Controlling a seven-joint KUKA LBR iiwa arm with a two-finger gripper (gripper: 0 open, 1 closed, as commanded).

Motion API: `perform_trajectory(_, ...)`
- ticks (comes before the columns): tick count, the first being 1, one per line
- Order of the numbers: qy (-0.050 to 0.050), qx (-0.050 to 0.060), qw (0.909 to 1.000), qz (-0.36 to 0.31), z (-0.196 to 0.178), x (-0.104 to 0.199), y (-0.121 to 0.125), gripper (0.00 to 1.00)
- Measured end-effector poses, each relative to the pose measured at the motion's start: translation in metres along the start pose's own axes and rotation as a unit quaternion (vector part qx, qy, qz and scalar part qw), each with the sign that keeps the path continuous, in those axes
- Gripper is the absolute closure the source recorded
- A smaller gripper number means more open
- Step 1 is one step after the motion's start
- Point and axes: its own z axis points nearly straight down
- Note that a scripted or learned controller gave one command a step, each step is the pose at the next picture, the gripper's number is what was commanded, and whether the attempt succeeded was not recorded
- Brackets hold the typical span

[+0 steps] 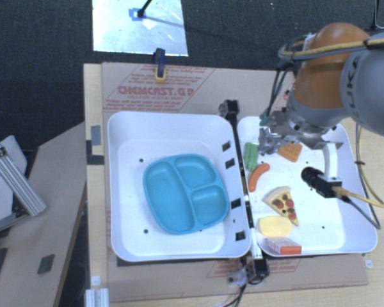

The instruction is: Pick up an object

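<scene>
The right bin [355, 232] holds several toy foods: a green piece [251, 154] by its left wall, an orange-red sausage [258, 174], a pizza slice [283, 204], a yellow lump [275, 226], a small red and white block [283, 247] at the front, and an orange wedge [290, 151]. My gripper [269, 142] hangs low over the back left part of this bin, between the green piece and the orange wedge. The wrist partly covers the wedge. Nothing is visibly held.
The left bin [128, 139] carries a blue divided plate [182, 194]. A black divider with clips [233, 152] separates the bins. The grey arm with its orange band [326, 62] spans the back right, and a black fitting with a yellow cable [320, 182] hangs over the right bin.
</scene>
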Motion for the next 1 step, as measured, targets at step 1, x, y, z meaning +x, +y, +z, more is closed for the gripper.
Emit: perform_trajectory(1, 0.0, -0.001, 1.0, 0.0, -0.0102, 0.0514, -0.0024, 1.0)
